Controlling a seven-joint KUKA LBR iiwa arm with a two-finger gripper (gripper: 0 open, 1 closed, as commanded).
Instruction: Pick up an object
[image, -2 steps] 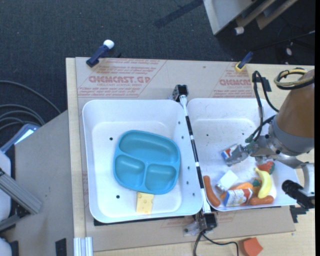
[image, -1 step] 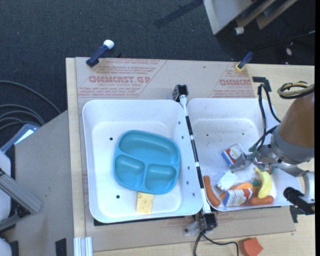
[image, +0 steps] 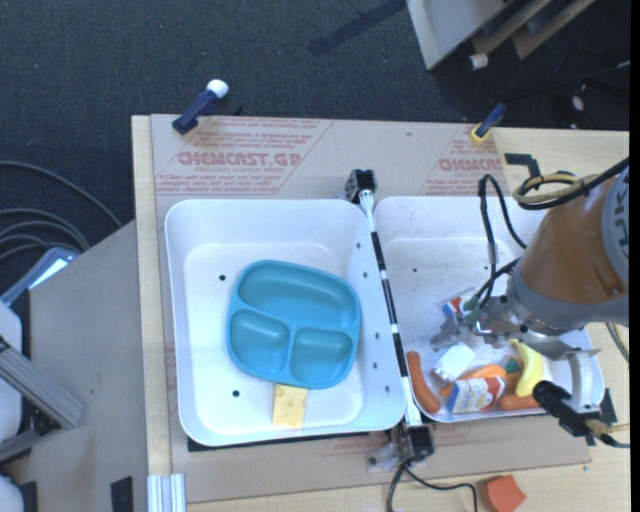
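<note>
Down in the right bin (image: 420, 225), a juice carton (image: 474, 388), hot dog (image: 420, 384), banana (image: 527, 368) and carrot (image: 515, 402) crowd its near wall, just beneath the gripper (image: 470, 325). Farther back lies bare floor. Left bin (image: 190, 300): blue tray (image: 294, 322), cheese (image: 290, 405).

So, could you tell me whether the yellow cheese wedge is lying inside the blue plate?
No, the cheese wedge lies on the left bin's floor, just below the blue plate.
</note>
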